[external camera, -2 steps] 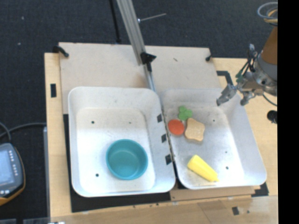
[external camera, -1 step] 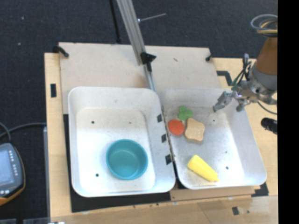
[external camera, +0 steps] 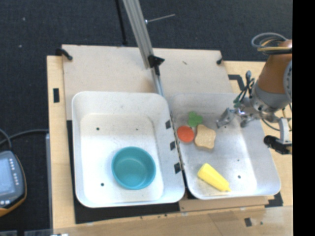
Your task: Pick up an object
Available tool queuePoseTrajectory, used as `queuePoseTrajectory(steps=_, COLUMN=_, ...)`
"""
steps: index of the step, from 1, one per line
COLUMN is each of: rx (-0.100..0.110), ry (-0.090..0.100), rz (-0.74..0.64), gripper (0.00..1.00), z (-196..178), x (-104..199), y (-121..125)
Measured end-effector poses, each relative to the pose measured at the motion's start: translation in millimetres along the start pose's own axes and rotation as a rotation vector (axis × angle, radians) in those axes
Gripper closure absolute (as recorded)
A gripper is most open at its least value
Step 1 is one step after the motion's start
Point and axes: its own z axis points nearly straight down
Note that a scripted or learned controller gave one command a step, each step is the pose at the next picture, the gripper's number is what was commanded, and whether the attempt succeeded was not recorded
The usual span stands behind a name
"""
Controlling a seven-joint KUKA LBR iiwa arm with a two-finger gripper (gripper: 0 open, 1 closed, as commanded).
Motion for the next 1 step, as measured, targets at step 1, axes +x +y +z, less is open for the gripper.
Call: queuePoseTrajectory(steps=1, rx=-0.009, ry=-0.002, rz=0.000, gripper=1.00, z=-14.6, x=-1.2, y=2.4)
